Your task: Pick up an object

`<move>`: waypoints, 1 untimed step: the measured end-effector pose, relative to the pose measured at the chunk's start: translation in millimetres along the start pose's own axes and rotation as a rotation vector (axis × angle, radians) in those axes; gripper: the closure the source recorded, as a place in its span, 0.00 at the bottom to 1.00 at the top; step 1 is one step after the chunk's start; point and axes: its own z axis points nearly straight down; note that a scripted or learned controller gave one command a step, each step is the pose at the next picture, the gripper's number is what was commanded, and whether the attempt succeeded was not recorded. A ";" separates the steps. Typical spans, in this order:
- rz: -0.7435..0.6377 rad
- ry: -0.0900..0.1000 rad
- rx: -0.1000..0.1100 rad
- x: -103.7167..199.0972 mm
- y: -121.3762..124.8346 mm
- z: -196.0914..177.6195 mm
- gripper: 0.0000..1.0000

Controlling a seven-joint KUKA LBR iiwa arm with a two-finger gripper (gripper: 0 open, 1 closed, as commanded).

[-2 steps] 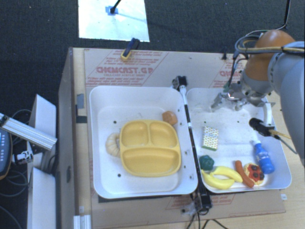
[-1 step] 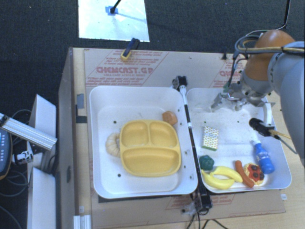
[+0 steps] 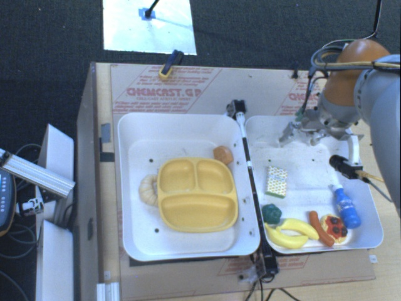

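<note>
One fixed camera, mounted above the bench, looking down at a slant. Landmark: the black divider strip (image 3: pixel 248 168) running between the two shallow white plastic bins. It sits just right of frame centre and leans slightly, so the view is a little skewed to the bench. Left of the strip, the left white bin (image 3: pixel 135 187) is seen whole; right of it, the right white bin (image 3: pixel 369 237) nearly reaches the frame edge. Beyond the strip's far end, dark carpet floor (image 3: pixel 50 30) fills the top. Mid-distance framing: whole brown cardboard-covered bench top (image 3: pixel 207 83) visible, small items legible.
</note>
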 end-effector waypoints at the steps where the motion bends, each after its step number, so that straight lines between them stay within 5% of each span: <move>1: 0.000 0.000 0.002 -6.3 -11.2 0.7 0.00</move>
